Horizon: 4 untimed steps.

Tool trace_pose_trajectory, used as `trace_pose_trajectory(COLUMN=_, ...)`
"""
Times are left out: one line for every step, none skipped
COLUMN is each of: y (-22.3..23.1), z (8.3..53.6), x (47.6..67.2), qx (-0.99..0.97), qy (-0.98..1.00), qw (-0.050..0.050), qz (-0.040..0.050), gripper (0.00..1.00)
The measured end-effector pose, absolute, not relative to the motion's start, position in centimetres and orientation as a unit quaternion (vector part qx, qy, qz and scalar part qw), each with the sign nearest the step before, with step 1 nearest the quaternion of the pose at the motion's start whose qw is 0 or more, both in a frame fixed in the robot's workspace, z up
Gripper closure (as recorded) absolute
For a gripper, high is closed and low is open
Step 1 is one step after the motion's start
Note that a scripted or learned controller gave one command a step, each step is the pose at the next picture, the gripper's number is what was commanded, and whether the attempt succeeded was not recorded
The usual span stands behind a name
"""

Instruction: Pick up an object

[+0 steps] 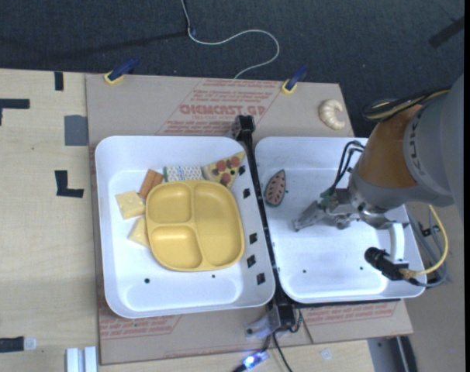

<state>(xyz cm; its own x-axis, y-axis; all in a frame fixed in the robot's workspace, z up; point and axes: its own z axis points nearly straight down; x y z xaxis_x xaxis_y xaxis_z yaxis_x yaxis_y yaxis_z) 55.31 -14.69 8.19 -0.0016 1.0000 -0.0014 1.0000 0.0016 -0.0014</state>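
Leaf-shaped object in right bin, yellow divided plate in left bin, end effector state unclear

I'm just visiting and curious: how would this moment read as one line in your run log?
arm: reaching into right bin | gripper: low over bin floor, nothing seen held | nearest item: brown oval piece by the divider | left bin: yellow divided plate
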Motion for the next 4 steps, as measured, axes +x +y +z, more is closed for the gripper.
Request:
trace_pose_trajectory(y=-14.7, z=9.5, x=55.4, qx=-0.707, qy=-0.708, qw=-0.001, qz=0.0002, gripper=1.00)
trace_pose_trajectory(y=-14.2, z=15.6, x=55.1, qx=-0.706, qy=-0.708, qw=-0.001, qz=-0.0009, gripper=1.00)
trace_pose_trajectory(y=-13.5, z=20.2, x=55.7, qx=-0.706, qy=-0.708, qw=-0.001, qz=-0.0012, gripper=1.00)
trace_pose_trajectory(y=-13.4, z=22.5, x=55.7, qx=-0.706, qy=-0.708, qw=0.000, qz=-0.0004, gripper=1.00)
